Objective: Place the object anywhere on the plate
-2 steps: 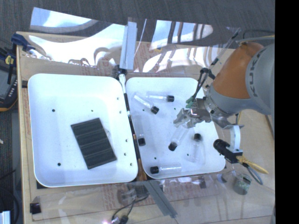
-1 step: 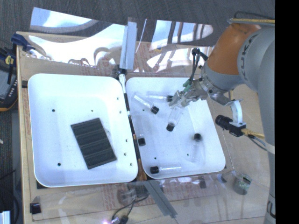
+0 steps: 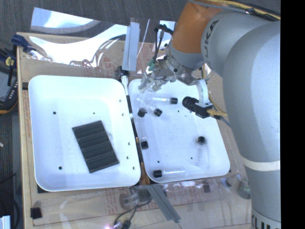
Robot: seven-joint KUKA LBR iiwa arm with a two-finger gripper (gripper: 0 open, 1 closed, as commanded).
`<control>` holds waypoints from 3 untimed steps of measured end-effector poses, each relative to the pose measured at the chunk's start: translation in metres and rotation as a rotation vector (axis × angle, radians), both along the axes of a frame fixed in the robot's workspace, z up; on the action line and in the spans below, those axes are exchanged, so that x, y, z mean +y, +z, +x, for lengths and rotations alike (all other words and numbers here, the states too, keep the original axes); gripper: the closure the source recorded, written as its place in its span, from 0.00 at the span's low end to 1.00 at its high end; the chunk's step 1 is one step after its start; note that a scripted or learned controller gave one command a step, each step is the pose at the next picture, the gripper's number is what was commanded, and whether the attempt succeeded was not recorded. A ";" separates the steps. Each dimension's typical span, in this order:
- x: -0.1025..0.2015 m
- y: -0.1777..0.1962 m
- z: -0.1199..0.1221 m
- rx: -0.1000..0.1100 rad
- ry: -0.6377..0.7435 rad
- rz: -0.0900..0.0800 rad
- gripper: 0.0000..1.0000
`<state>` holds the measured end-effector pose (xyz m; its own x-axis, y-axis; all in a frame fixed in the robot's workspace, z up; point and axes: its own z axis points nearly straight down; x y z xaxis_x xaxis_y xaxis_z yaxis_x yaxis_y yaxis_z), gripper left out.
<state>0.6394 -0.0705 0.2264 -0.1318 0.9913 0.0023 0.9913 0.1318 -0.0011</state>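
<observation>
The arm (image 3: 238, 56) enters from the right and reaches over the far edge of the right bin (image 3: 217, 168). The hand (image 3: 151, 80) sits above that bin's far left corner. Its fingers are thin and blend with the clutter behind them, so whether the hand is open or closed cannot be told, and nothing can be seen held.

The right bin contains several clear vials with black caps. One vial (image 3: 162, 100) lies flat just below the hand. Two vials (image 3: 148, 111) lie close together near the bin's left wall. One vial (image 3: 200, 149) lies near the right wall, and another (image 3: 167, 173) lies along the near edge.

The left bin (image 3: 47, 94) holds a dark ribbed plate (image 3: 95, 146), set at an angle toward its near side. The plate is well apart from the hand and from every vial.
</observation>
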 end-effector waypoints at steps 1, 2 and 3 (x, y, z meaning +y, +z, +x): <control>-0.001 0.000 0.000 0.000 -0.001 -0.001 0.00; 0.118 -0.035 -0.031 0.003 0.058 -0.002 0.00; 0.181 -0.103 -0.013 0.004 -0.225 -0.003 0.00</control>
